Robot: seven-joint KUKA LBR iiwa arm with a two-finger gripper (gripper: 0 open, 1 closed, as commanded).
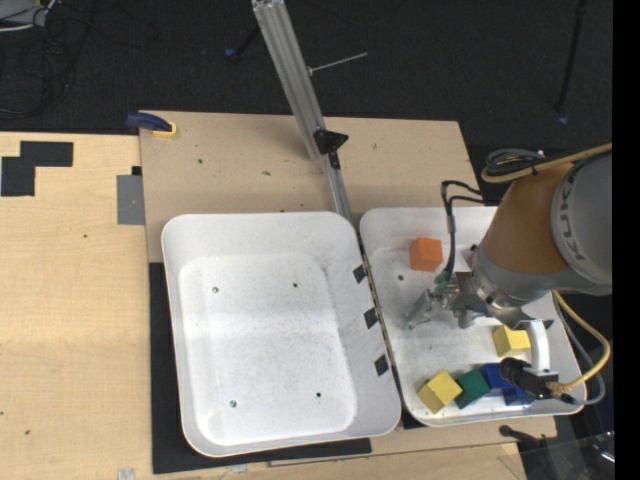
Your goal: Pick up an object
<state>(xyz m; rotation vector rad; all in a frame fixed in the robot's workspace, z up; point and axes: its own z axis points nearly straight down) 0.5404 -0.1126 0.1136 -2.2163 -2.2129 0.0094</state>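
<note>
The right bin (pixel 392 230) holds several small blocks. An orange cube (pixel 426 253) lies near its back. A yellow block (pixel 512 341) sits by the right wall. Another yellow block (pixel 438 391), a green block (pixel 470 386) and a blue block (pixel 502 379) cluster at the front edge. My gripper (pixel 432 304) hangs low over the bin's bare middle, just in front of the orange cube and apart from it. Nothing shows in its grasp. The arm's wrist and orange band (pixel 530 230) hide the bin's right back part.
The left bin (pixel 262 226) sits beside the right one, sharing a raised divider with black clips (pixel 369 316). A slanted metal rail (pixel 298 78) rises behind the bins. Cables (pixel 560 378) loop at the right bin's front right corner.
</note>
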